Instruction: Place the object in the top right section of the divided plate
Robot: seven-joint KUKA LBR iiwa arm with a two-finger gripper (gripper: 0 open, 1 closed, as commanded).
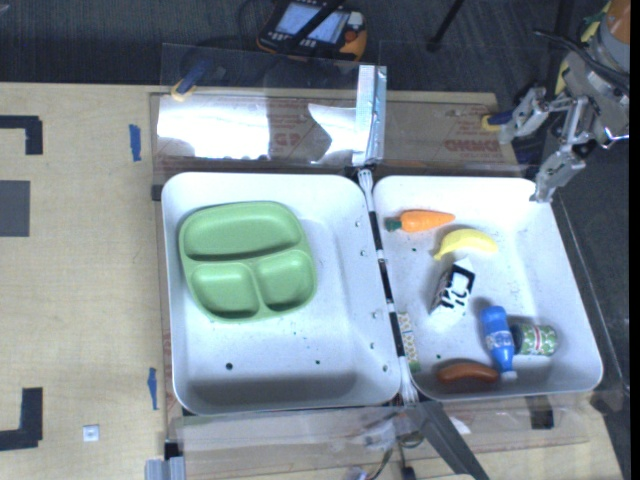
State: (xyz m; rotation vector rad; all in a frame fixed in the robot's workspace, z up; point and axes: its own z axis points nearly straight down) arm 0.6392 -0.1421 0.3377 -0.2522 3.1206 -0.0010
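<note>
A green divided plate [247, 258] lies in the left bin [330, 368], with one long section at the back and two smaller ones at the front. In the right bin [560, 268] lie a carrot [425, 221], a banana [466, 242], a black-and-white box [455, 289], a blue bottle [497, 337], a green can [535, 340] and a brown sausage [466, 372]. My gripper [535, 156] hangs over the right bin's back right corner, open, with nothing between its fingers. It is well apart from every object.
A clear plastic wall [260, 118] stands behind the left bin, and a raised divider [378, 268] separates the two bins. A handheld controller [312, 26] lies beyond the bench. Tan tabletop [70, 298] stretches to the left.
</note>
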